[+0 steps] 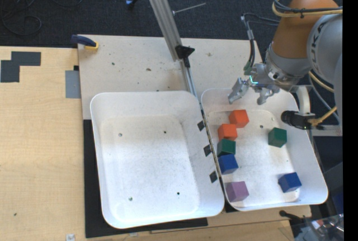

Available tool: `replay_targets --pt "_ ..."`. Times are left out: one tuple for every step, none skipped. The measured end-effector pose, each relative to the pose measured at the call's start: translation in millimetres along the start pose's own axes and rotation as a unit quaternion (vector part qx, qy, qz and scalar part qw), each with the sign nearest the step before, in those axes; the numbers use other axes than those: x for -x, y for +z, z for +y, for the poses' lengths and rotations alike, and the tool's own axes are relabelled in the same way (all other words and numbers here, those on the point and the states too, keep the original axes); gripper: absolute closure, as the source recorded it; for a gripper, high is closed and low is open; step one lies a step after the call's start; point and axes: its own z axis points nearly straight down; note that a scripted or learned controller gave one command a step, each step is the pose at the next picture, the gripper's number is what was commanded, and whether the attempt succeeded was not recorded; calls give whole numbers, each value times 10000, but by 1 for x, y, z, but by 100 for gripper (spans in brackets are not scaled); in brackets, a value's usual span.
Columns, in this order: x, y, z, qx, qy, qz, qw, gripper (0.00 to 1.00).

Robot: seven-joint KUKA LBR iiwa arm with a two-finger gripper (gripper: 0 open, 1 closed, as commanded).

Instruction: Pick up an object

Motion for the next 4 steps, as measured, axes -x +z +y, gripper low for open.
replay_targets --pt "0 -3 1 22 -7 -6 10000 0" --pt "9 51 -3 22 8 -8 10000 0" --pt "9 95 -2 -2 14 -4 10000 0" --pt "8 113 -1 33 16 -18 10000 0"
